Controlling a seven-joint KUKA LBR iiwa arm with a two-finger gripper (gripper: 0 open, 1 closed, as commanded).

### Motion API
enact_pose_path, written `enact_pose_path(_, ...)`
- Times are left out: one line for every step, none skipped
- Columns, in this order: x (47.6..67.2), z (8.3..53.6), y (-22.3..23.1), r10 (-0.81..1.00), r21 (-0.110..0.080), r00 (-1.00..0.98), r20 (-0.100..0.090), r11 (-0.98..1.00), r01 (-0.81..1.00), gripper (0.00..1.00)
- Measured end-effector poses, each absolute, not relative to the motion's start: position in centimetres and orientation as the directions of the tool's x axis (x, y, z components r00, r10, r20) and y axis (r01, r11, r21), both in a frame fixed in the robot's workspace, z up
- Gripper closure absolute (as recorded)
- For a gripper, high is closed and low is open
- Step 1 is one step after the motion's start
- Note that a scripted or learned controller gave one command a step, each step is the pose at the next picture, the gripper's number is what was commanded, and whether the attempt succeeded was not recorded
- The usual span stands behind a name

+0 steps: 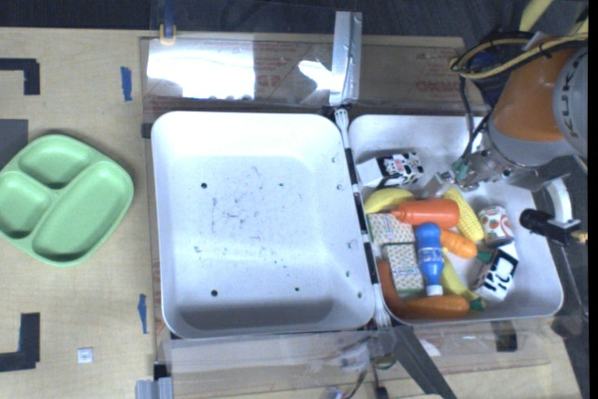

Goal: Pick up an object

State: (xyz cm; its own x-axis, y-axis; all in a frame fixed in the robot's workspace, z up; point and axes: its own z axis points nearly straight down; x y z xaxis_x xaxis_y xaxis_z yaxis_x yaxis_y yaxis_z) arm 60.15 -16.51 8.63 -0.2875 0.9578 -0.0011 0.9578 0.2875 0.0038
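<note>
White bins: we see two on the wooden tabletop [75, 61], the left bin [252, 210] bare inside, the right bin [542, 294] crowded with toys toward the tabletop's right edge.
Arm: our grey arm with its orange band [528, 103] reaches in over the right bin's far right corner.
Tool: the tool [476, 168] sits low over the far side of the right bin, near the pile but touching nothing we can make out; how it is set we cannot tell, since the wrist and cables hide it.
Task's things: a heap in the right bin, close against its left wall. We pick out a blue bottle [430, 252] standing in the middle, an orange bottle [428, 213] lying across just behind it, a yellow banana [388, 199] at the left wall, a black-and-white cow-patterned toy [400, 166] at the far side, a die-like cube [493, 223] and a black-and-white block [500, 274] toward the right.
Other things: a green divided plate [61, 196] rests near the tabletop's left edge, well apart from both bins.
Step in hand: we judge this the approach; nothing is lifted yet.
Next move: we would have to settle on one piece, likely the cow-patterned toy or the cube since they lie nearest and freest, centre over it, descend and close.
Risk: the pieces overlap, so a grasp in the heap's middle could slip.
</note>
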Motion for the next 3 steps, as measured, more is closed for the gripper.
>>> enact_pose_path(60.3, 9.8, -16.6, 0.959, 0.010, -0.284, -0.004, 0.284, 0.959, 1.00)
enact_pose_path(66.8, 22.1, -10.2, 0.757, 0.004, -0.654, -0.004, 0.654, 0.757, 1.00)
enact_pose_path(66.8, 22.1, -10.2, 0.757, 0.004, -0.654, -0.004, 0.654, 0.757, 0.00)
